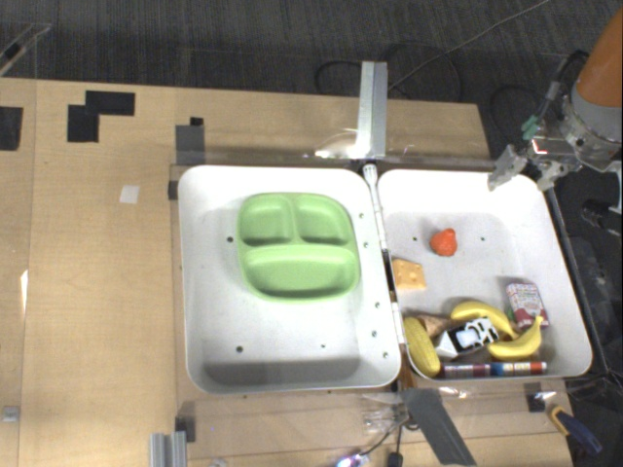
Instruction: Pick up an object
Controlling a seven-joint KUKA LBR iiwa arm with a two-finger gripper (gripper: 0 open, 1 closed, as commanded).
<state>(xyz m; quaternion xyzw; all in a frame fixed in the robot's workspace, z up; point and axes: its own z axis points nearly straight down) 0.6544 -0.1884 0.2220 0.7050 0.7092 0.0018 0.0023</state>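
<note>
Markers (492, 367) lie along the near wall of the right bin (569, 290), two or more end to end, red and dark in colour; their exact number is hard to make out. Just behind them sits a crowded cluster: a yellow banana (506, 334) curving around a small black-and-white object (469, 336) whose form cannot be told, and a yellowish corn-like piece (421, 344) to the left, partly overlapped by its neighbours. A small purple-and-white carton (524, 301) stands just beside the banana's far end. Farther back, apart from the cluster, a tan cracker-like square (409, 275) lies near the bin's left wall, and a small red-orange item (445, 242), perhaps a strawberry, rests alone near the middle of the bin floor.

In the left bin (204, 290) a green divided plate (297, 244) lies flat, with three compartments.

At the upper right, the arm is cut off by the frame edge; an orange band and grey wrist show. Its end effector (514, 167) hangs over the far right corner of the right bin, well apart from every object. It is small and blurred, so whether it is released or clenched cannot be told, and nothing is seen in its grasp. Both bins rest on the wooden table (88, 261).
</note>
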